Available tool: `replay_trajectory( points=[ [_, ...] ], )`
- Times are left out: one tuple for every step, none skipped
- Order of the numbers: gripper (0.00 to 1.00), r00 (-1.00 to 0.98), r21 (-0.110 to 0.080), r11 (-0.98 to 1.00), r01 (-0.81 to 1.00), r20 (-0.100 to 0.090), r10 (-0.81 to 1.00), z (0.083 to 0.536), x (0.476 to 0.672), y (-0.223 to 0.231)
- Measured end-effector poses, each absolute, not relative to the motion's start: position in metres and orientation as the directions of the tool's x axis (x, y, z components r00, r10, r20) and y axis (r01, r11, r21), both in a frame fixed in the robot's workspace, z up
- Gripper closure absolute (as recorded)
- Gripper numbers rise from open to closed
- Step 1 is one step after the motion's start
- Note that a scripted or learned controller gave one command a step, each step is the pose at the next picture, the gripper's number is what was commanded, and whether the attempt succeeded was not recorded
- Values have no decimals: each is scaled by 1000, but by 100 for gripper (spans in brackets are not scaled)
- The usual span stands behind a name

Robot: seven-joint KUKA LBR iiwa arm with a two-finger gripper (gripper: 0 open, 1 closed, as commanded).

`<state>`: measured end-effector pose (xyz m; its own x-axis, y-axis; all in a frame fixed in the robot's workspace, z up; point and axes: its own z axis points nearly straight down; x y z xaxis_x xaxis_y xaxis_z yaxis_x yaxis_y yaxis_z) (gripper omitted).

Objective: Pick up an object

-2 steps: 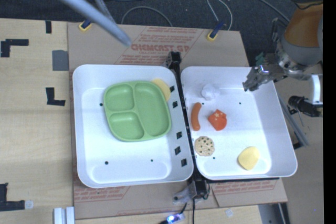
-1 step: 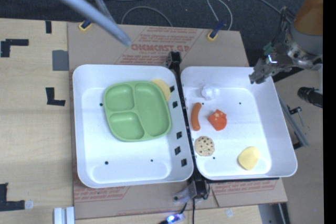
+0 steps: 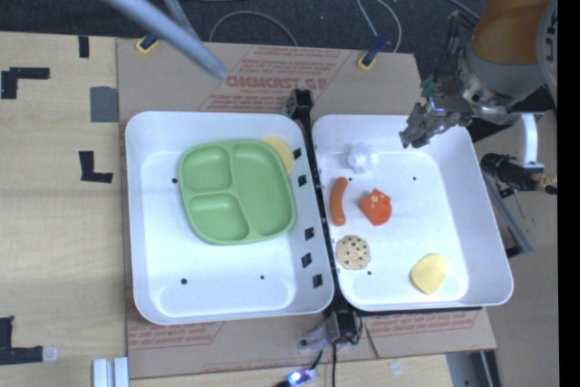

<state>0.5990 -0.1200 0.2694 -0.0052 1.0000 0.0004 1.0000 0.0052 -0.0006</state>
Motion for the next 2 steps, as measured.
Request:
replay_trajectory(
  points=[
    [100,-6,-1,6,1000,1,1000,271,602,-66],
    [100,-6,-4,6,1000,2,1000,252,596,-11]
  ],
)
